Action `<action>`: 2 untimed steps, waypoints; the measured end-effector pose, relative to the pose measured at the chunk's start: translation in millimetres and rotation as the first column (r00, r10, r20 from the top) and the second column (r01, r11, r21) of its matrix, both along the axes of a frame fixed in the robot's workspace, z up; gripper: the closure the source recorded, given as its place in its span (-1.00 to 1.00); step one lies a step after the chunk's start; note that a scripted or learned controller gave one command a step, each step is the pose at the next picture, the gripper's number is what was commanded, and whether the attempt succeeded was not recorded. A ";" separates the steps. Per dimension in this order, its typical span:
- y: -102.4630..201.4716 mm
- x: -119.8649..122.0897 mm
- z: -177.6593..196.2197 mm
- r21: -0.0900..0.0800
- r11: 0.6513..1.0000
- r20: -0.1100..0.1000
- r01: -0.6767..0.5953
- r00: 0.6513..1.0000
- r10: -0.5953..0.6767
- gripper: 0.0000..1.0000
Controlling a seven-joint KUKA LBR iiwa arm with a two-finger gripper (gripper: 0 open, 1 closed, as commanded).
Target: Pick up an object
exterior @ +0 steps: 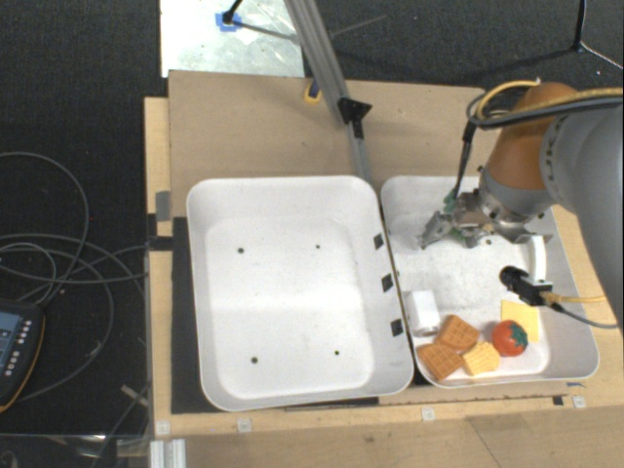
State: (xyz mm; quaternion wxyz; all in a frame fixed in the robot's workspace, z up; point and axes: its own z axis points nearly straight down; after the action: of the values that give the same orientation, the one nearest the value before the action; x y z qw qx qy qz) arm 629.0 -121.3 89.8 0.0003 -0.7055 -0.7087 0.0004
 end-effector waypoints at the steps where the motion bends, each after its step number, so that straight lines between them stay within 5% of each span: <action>1: -0.3 1.4 12.7 0.000 1.000 0.004 -0.002 1.000 0.002 1.00; 2: -1.4 -3.9 58.7 0.000 1.000 0.006 0.002 1.000 -0.002 1.00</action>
State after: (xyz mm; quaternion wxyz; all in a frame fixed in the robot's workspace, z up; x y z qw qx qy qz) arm 625.1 -122.7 148.5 -0.0019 -0.7063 -0.7079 -0.0016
